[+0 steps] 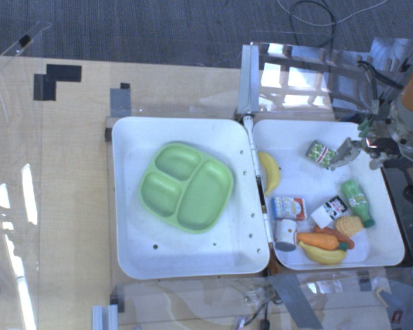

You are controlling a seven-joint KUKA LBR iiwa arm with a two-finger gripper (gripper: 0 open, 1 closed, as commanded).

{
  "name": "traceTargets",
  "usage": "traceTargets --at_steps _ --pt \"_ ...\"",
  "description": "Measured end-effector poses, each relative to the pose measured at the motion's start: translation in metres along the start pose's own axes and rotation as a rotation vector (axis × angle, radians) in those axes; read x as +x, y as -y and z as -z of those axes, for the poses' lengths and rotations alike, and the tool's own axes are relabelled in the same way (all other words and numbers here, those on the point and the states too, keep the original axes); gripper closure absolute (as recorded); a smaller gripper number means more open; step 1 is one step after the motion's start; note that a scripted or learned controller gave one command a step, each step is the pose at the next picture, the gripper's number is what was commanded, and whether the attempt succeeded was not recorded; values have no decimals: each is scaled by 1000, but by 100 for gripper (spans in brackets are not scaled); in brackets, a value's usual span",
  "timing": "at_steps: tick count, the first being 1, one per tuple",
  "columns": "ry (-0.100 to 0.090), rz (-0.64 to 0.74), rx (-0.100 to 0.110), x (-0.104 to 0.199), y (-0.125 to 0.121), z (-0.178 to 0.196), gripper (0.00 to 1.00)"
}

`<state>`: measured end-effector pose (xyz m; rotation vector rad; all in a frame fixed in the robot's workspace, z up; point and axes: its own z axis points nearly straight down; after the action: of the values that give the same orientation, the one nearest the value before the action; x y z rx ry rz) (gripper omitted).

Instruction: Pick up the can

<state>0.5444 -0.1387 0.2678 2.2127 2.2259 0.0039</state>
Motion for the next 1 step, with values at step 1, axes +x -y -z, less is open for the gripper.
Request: traceTargets --at_steps 1 --pt "0 -70 0 -21 -72 -53 0"
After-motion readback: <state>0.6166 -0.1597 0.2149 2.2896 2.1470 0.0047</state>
